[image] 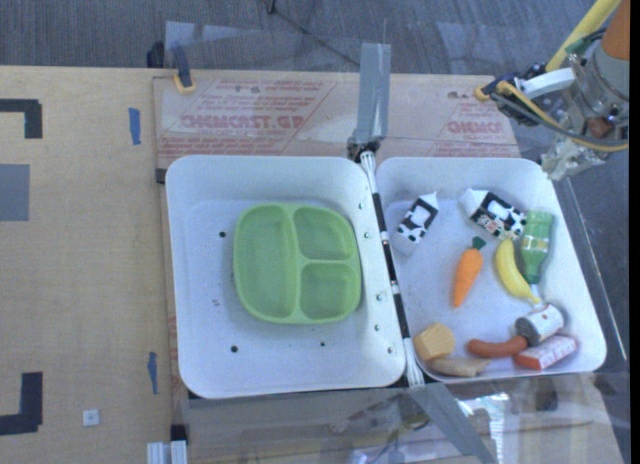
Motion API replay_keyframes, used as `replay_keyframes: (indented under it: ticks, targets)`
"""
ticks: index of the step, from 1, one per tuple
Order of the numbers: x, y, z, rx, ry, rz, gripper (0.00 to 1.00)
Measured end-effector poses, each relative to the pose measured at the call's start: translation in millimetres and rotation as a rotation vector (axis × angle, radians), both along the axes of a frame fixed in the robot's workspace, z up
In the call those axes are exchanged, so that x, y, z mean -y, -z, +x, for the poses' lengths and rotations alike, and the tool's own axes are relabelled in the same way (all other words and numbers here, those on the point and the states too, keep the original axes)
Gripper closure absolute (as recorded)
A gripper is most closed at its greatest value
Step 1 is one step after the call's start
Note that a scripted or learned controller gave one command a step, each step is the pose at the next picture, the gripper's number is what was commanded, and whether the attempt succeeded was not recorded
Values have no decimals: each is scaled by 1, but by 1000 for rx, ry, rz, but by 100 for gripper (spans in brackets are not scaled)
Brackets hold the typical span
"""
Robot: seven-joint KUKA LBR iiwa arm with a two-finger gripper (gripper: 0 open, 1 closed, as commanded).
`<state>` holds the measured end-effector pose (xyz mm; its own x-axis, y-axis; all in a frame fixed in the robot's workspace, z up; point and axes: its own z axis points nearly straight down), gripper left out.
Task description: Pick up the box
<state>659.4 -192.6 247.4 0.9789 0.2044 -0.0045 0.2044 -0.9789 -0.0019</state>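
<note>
**End effector at the upper right, box lying in the right bin**

The arm (610, 47) enters at the top right and is cut off by the frame edge, so little of it is seen beyond cables and a pale fitting. The end effector (572, 159) hangs just past the far right corner of the right bin (585, 282); whether it is released or clenched cannot be told, as it is small and blurred.

The box (546, 353), red and white, lies at the near right corner of that bin, touching a small cylinder (538, 324) and just beside a sausage (494, 346). A carrot (466, 273), a banana (514, 270) and two cow-patterned cartons (416, 222) lie farther back. The left bin (190, 282) on the tabletop (80, 252) holds a green divided plate (297, 263).
</note>
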Motion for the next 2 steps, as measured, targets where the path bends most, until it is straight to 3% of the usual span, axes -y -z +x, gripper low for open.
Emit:
replay_keyframes:
  ticks: [1, 2]
  targets:
    - [-7, 54, -14, -3, 0, 2, 100]
    - [12, 26, 0, 1, -1, 0, 100]
